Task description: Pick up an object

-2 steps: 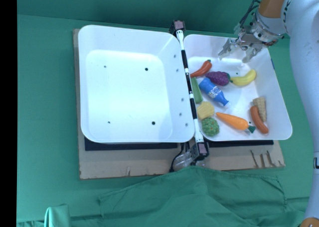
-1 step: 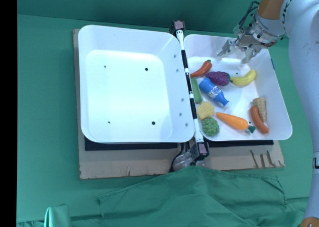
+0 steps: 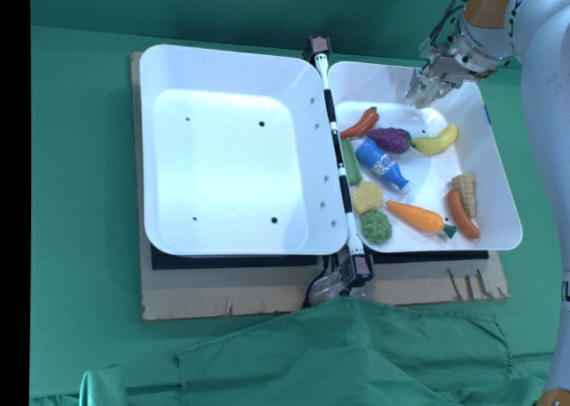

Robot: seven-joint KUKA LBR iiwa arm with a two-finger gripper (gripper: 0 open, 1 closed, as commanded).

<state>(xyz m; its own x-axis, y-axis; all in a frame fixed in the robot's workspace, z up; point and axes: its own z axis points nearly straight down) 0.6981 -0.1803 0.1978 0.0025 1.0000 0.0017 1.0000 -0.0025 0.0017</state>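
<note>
My arm: grey with an orange band, entering from the upper right of the frame and bending down toward the right bin.

My gripper (image 3: 424,93): hangs over the upper part of the right bin (image 3: 499,217), near its back rim. Whether my jaws stand open or closed I cannot tell from this angle; nothing is visible between them.

Left bin (image 3: 160,66): a shallow white tray filling the left half of the frame.

Banana (image 3: 436,141): the toy closest below my gripper, yellow, long axis running from lower left to upper right, tip rising toward the right.

Purple grapes (image 3: 389,138): just left of the banana, touching its left end.

Red chilli (image 3: 360,123): upper left of the grapes, slanting up to the right.

Blue bottle (image 3: 382,165): mid-bin, long axis from upper left to lower right, cap end lower right.

Green cucumber (image 3: 350,162): along the bin's left wall, nearly vertical.

Yellow corn piece (image 3: 366,197): below the bottle, with green broccoli (image 3: 376,226) just beneath it.

Orange carrot (image 3: 419,216): lower centre, pointing left, green top to the right.

Tan corn cob (image 3: 463,190) and orange-red sausage (image 3: 462,215): lower right of the bin, side by side, both roughly vertical.

Green cloth (image 3: 356,351): bunched along the bottom of the frame.
</note>
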